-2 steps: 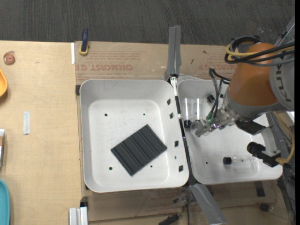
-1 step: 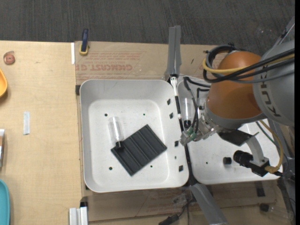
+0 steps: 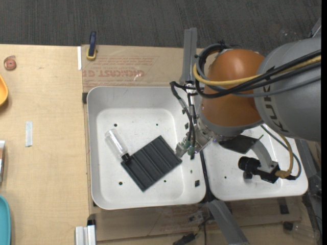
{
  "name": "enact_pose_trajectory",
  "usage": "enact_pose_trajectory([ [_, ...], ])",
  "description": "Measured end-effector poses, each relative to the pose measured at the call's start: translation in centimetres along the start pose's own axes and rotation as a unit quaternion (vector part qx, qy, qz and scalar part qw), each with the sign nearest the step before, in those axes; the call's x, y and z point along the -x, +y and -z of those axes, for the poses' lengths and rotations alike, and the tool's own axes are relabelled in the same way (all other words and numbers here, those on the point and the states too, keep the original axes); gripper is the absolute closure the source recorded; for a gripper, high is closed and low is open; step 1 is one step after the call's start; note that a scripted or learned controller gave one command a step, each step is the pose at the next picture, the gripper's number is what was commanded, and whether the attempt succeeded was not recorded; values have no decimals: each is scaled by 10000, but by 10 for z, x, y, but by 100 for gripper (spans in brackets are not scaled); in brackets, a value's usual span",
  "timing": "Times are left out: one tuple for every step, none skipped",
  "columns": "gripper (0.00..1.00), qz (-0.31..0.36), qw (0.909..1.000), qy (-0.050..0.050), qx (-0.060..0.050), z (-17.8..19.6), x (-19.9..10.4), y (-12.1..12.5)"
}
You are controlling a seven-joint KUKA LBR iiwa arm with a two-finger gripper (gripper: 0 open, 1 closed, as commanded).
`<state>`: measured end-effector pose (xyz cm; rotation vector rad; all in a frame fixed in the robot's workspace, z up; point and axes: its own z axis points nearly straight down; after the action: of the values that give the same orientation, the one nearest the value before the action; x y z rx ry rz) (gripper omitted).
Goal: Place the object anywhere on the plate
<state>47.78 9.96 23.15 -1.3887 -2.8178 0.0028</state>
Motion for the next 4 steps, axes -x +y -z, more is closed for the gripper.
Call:
enact_pose_trajectory([
  [100, 356, 9994, -5, 1, -26, 56, 96],
  [100, 1208, 9927, 3, -2, -10, 71, 32],
  [100, 2198, 9755, 4, 3, -24, 73, 13],
  [100, 2520, 9677, -6, 11, 41, 77, 16],
])
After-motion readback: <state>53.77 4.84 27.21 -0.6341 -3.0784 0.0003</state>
